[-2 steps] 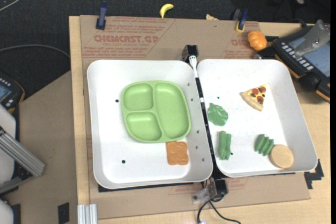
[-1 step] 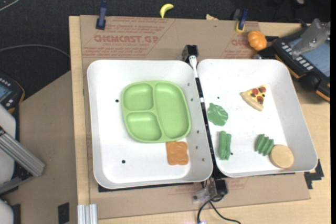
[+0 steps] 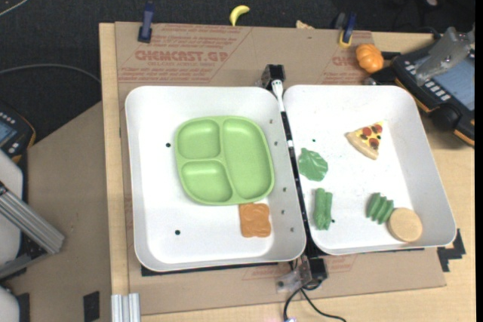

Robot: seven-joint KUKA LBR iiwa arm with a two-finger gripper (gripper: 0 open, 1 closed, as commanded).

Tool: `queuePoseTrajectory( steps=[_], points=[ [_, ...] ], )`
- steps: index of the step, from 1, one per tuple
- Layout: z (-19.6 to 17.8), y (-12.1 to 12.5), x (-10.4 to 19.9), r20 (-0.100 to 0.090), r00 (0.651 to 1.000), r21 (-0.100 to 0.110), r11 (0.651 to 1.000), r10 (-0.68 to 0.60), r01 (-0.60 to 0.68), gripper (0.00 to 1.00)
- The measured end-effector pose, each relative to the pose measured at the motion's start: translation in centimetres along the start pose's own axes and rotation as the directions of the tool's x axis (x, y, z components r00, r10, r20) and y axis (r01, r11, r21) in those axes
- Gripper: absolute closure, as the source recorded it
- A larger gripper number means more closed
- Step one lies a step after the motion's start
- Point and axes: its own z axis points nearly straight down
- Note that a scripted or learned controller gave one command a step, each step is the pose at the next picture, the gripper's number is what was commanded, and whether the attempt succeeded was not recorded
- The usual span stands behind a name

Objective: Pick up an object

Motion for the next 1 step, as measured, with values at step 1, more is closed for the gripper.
queuePoseTrajectory(
  steps=[1],
  points=[
    [-0.01,-0.02,6.49,-0.002,1.0,0.002,1.0,-0.007,0.007,0.0]
  ],
)
